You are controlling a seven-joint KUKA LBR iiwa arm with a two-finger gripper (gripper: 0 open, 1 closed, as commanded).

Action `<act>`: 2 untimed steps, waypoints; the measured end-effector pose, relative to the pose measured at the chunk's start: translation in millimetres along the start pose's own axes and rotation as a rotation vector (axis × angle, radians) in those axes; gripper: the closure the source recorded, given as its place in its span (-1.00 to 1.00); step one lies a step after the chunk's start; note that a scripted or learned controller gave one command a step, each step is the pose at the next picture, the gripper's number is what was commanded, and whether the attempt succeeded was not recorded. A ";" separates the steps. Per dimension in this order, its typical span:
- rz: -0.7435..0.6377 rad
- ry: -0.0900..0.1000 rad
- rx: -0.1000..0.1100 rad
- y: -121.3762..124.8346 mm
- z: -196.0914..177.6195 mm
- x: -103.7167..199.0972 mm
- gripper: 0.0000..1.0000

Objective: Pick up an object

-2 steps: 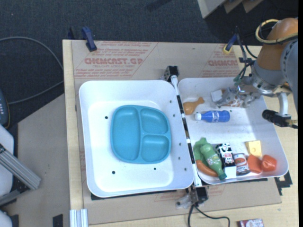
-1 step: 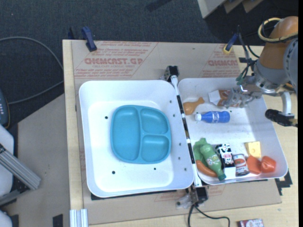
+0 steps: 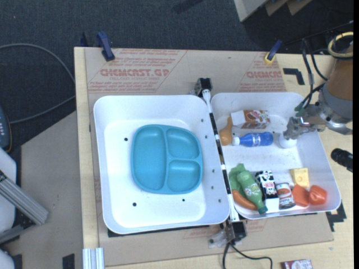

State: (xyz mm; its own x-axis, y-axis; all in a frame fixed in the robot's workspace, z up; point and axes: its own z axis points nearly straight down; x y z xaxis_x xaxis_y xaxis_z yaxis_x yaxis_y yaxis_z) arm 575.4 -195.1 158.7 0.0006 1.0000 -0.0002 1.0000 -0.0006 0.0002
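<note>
Gripper beside blue bottle lying left-right.

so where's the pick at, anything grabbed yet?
Nothing looks picked: the blue bottle, green bottle and the other items lie in the right bin. In hand: the gripper sits low at the bin's right side, just past the blue bottle. Grasping and lifting remain.

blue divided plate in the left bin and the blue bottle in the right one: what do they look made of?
Divided plate: looks like moulded plastic, matte to satin; uniform turquoise, soft rounded compartment ridges, faint sheen only. Blue bottle: probably plastic too, glossier; white cap, small highlights on its body. Too small to rule out other materials.
</note>
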 end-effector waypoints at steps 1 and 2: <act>-0.002 0.000 -0.002 64.9 -49.6 39.0 1.00; -0.001 0.001 0.002 23.0 -29.6 79.5 1.00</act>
State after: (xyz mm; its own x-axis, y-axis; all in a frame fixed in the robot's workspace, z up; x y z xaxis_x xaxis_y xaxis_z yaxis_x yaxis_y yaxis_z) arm 598.4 -115.6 188.2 -0.0007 1.0000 0.0008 1.0000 0.0007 -0.0017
